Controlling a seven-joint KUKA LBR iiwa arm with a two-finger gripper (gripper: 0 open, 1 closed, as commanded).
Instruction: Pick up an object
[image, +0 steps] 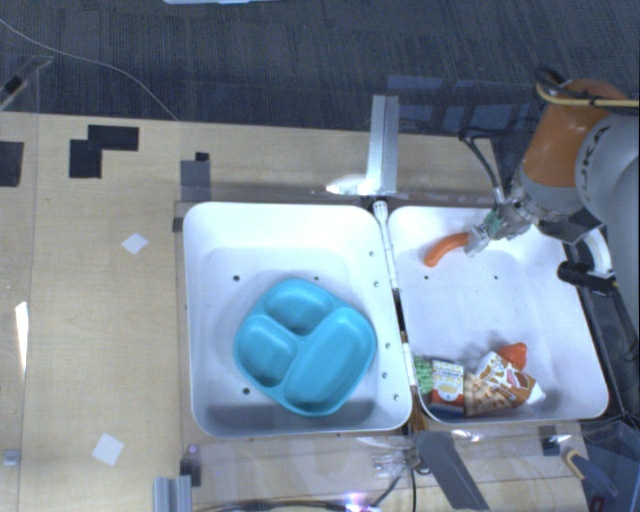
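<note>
Target obj looks like the orange carrot-shaped item (445, 248), lying flat in the right bin (560, 330), upper-left part, near the divider w/ the left bin (210, 300). Smooth, tapered, prob. plastic toy. End effector (484, 238) sits at its right tip, touching or just beside; whether it is apart or clamped can't be told, too small/blurred. Arm (575, 150) slants in from the right, low over the bin's back wall, likely to reach the carrot end-on. Elsewhere in right bin: crinkly snack packets (480, 385) w/ a red bit at the front edge. Left bin holds a teal 3-compartment plate (305, 345), matte, rounded. Bins rest on a wood-tone surface (90, 330).
</note>
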